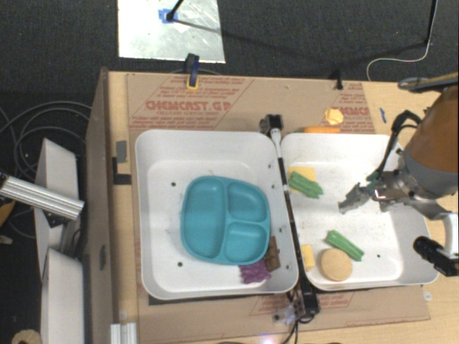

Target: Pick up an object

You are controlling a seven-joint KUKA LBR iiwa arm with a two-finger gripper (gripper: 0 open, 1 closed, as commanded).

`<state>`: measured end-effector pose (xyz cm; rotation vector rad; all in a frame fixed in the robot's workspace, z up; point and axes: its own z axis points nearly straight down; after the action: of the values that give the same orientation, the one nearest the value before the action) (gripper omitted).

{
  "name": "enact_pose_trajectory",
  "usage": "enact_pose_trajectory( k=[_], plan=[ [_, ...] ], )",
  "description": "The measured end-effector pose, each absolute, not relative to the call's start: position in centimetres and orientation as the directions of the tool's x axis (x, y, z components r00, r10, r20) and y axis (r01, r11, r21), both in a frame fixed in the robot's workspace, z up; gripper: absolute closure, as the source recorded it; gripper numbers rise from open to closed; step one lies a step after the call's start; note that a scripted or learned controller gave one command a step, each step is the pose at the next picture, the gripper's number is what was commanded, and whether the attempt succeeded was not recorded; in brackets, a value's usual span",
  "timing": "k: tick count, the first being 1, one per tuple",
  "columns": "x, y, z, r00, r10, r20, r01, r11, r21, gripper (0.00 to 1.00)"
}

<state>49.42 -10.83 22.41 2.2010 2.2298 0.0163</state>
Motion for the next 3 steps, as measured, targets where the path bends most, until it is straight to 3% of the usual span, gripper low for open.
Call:
enact_pose_trajectory(
  k=[1,2,3],
  plan=[
    [48.9,-10.7,9.7,-0.001,1.000,0.002,1.000,0.001,-0.010,0.00],
    [60.7,-13.5,8.5,-0.008,1.000,-0.004,1.000,0.008,0.012,0.00],
    [51.9,-16.4,9.7,0.005,1.000,0.000,1.000,-0.005,-0.005,0.00]
  ],
)
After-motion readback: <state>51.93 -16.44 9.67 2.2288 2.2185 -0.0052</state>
